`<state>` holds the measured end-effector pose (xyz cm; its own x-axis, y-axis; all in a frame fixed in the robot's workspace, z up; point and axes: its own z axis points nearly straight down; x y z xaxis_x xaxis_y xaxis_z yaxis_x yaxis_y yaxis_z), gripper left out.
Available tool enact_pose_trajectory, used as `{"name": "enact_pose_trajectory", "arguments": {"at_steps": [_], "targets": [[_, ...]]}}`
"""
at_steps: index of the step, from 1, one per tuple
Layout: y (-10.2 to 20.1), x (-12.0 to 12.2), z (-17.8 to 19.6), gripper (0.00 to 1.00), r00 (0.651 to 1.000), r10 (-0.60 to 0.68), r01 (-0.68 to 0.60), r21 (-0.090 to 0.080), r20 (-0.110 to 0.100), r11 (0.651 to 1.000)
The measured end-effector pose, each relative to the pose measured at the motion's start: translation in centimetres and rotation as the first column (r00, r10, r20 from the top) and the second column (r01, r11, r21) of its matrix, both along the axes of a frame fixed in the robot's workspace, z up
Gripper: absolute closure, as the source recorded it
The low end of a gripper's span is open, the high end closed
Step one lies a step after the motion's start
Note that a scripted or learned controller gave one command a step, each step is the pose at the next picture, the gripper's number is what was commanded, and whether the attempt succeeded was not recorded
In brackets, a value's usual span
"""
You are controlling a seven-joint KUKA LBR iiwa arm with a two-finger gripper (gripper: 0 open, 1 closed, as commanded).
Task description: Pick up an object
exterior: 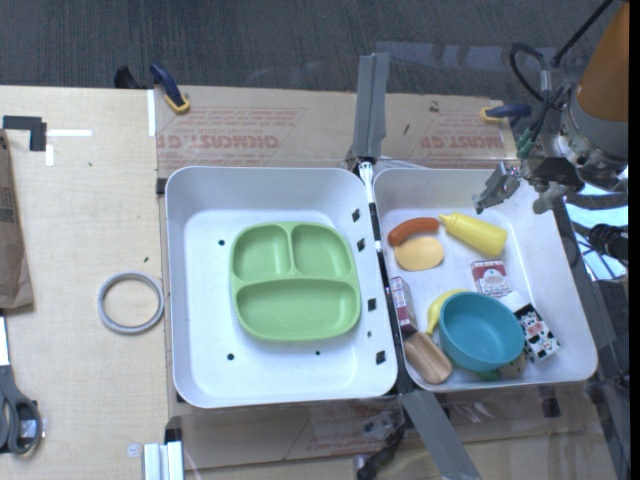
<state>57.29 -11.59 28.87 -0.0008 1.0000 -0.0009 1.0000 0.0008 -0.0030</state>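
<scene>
Tool (pixel 515 190) hangs over the far edge of the right bin (pixel 575 298) with its two fingers spread wide and nothing between them, poised, I judge, to drop on the clutter there. By size, the left bin (pixel 180 298) holds a green tray (pixel 295 280); the right holds a blue bowl (pixel 480 333), yellow bottle (pixel 475 232), sausage (pixel 413 230) and small carton (pixel 490 278), the bottle nearest the tool.
</scene>
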Motion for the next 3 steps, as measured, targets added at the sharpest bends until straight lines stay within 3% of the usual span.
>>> {"name": "enact_pose_trajectory", "arguments": {"at_steps": [1,2,3], "targets": [[1.0,-5.4,6.6,0.0,0.997,-0.073,0.073,-0.001,0.002,0.997],[0.1,-3.1,-7.7,0.0,0.982,-0.189,0.189,0.0,-0.001,0.982],[-1.5,1.1,-12.4,0.0,0.997,-0.071,0.071,0.0,0.0,0.997]]}}
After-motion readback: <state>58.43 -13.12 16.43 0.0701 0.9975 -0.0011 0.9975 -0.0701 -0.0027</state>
